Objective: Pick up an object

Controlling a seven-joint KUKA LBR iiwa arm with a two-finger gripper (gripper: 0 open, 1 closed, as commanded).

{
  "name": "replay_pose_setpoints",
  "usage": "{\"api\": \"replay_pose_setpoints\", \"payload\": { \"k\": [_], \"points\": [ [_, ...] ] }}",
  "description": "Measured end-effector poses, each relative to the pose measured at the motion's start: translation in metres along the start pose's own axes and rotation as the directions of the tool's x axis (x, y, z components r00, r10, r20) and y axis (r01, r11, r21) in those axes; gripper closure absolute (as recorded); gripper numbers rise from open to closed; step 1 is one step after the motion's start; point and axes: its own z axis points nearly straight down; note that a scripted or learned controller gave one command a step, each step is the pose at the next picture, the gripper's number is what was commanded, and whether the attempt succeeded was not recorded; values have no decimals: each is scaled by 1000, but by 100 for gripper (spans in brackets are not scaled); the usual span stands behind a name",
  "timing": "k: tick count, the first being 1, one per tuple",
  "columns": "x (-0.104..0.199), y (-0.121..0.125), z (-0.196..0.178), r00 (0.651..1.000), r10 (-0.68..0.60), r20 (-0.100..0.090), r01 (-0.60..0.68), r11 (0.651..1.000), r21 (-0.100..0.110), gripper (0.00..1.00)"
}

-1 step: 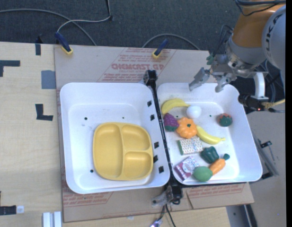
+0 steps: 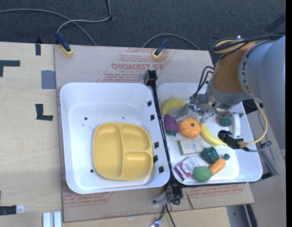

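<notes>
Two shallow white bins are seen side by side on a cardboard-covered bench. In the left bin [image 2: 75, 103], a yellow divided plate [image 2: 122, 150] is laid flat, near the middle of the floor. The right bin [image 2: 252, 167] is crowded with toy food: an orange pumpkin-like fruit [image 2: 190, 127] is set near the centre, with a purple bunch of grapes [image 2: 171, 124] just beside it on its left and a yellow lemon-like piece [image 2: 172, 105] behind that. A banana [image 2: 211, 136] is laid to the right of the orange fruit, a pale cracker-like square [image 2: 190, 146] in front of it, and a dark green pepper [image 2: 210, 154], a carrot [image 2: 218, 165], a green lime-like fruit [image 2: 202, 173] and a red and white packet [image 2: 184, 167] are grouped toward the near edge. The gripper [image 2: 204, 109] is lowered into the right bin, just behind the orange fruit and the banana; whether anything is held cannot be told, since its tips are hidden among the objects.
</notes>
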Motion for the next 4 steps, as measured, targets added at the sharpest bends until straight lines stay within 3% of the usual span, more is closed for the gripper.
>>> {"api": "replay_pose_setpoints", "payload": {
  "k": [1, 2, 3, 4],
  "points": [
    [1, -17, 10, 1000, 7, 13, -7, 1000, -23, 0],
    [0, -13, -5, 1000, 6, 16, -5, 999, -36, 100],
    [1, -16, 0, 1000, 5, 13, -5, 1000, -23, 0],
    [12, -48, 22, 1000, 0, -2, 0, 1000, -2, 0]
  ]
}}
